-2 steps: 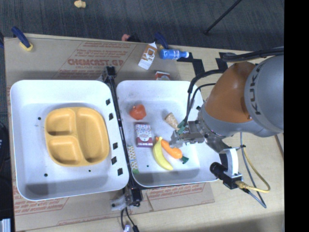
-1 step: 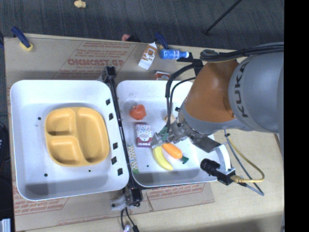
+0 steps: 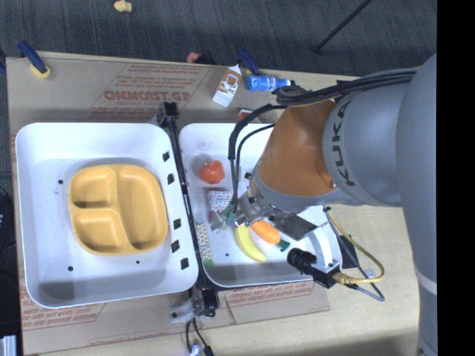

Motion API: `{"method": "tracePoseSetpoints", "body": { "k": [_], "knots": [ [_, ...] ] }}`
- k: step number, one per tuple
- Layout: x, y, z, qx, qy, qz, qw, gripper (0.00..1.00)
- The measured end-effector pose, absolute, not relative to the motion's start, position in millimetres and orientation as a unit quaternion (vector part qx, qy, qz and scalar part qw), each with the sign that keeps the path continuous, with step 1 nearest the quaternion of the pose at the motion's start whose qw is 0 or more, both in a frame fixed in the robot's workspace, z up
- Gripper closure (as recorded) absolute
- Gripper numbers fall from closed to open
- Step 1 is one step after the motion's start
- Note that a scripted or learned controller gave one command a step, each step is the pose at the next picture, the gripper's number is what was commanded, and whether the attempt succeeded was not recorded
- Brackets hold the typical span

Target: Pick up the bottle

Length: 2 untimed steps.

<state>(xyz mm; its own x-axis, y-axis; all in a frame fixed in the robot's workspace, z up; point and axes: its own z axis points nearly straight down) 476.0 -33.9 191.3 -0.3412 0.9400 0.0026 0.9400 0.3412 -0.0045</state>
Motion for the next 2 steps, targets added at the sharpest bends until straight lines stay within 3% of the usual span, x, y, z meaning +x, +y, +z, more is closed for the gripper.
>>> {"method": "tracePoseSetpoints", "body": {
  "k": [1,2],
  "knots": [
    [476.5,3.4,199.2,-0.556,-0.831,0.0006,0.001,1.0],
    [476.9,-27.7,290.8,-0.383,-0.924,0.0004,0.0,1.0]
  ]
}}
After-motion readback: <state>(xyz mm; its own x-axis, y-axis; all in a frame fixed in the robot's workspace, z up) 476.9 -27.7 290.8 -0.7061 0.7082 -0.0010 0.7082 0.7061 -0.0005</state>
